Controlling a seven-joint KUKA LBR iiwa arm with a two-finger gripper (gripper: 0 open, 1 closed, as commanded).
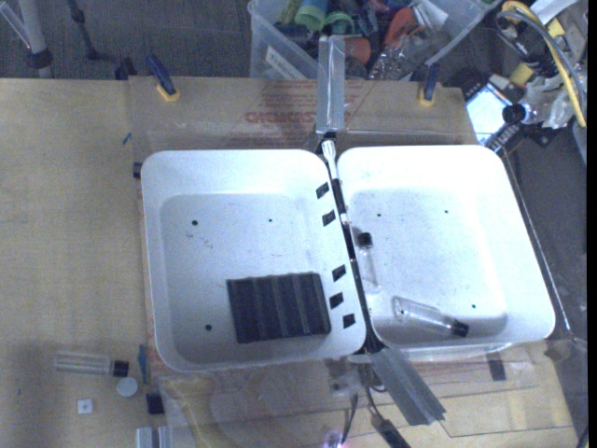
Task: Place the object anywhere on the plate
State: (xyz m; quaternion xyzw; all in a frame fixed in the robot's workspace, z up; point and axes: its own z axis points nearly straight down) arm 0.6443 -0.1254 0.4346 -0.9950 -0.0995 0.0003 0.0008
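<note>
Clear black-capped tube (424,316) lies in the right bin (522,250), black ribbed plate (278,307) in the left; jaws' state cannot be told

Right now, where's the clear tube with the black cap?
In the camera view, the clear tube lies on its side in the right bin, near its front edge, across the divider from the black ribbed plate in the left bin.

The crate of colourful clutter (373,12) is cut off at the top edge.

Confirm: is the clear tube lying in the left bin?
No, the clear tube lies in the right bin, near its front wall.
</note>
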